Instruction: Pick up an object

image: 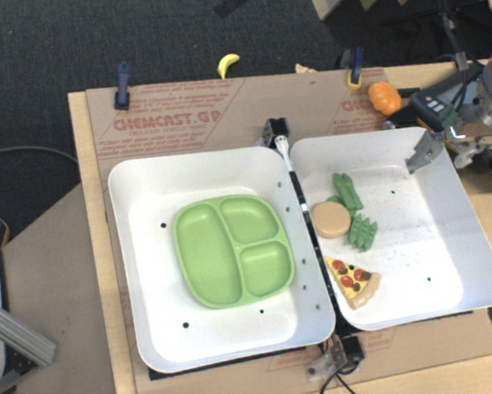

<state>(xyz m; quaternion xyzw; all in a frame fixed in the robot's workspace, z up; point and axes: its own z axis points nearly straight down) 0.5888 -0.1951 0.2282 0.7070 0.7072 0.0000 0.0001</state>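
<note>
The right bin [464,255] holds several toy foods near its left side: a long green vegetable [347,192], a tan round disc [331,219], a bushy green piece [362,232] and a pizza slice [354,280]. My gripper [436,149] hovers over the bin's far right corner, well apart from all of them, and no object shows at it. The arm reaches in from the right edge.
The left bin [146,247] bears a green divided plate [233,250]. An orange toy [384,97] and a yellow banana [228,63] lie on the cardboard beyond the bins. Blue clamps [121,87] hold the board's far edge.
</note>
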